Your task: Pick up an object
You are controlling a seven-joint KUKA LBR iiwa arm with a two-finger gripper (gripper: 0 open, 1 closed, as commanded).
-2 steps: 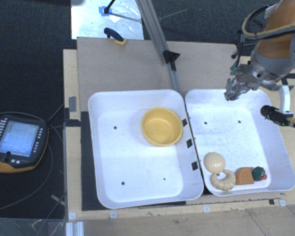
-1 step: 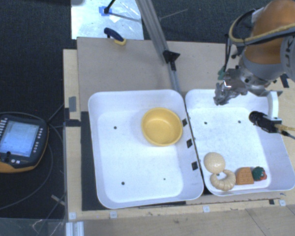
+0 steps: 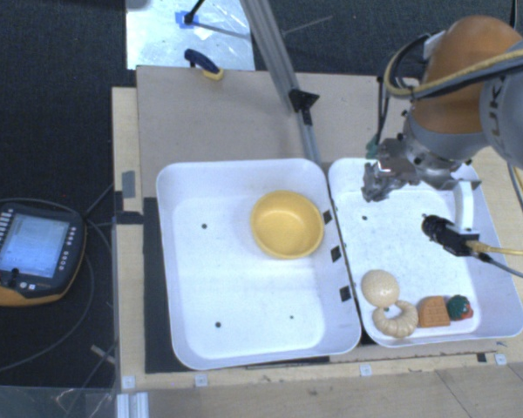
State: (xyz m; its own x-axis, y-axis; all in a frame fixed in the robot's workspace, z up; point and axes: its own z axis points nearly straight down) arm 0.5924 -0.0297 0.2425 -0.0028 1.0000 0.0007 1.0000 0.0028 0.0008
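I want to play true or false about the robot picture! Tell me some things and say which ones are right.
1. The yellow bowl sits in the left bin. True.
2. The tool is touching the yellow bowl. False: it is over the far end of the right bin, apart from the bowl.
3. The egg lies in the right bin, next to the ring-shaped pastry. True.
4. The toys are piled at the far end of the right bin. False: they sit at its near end.
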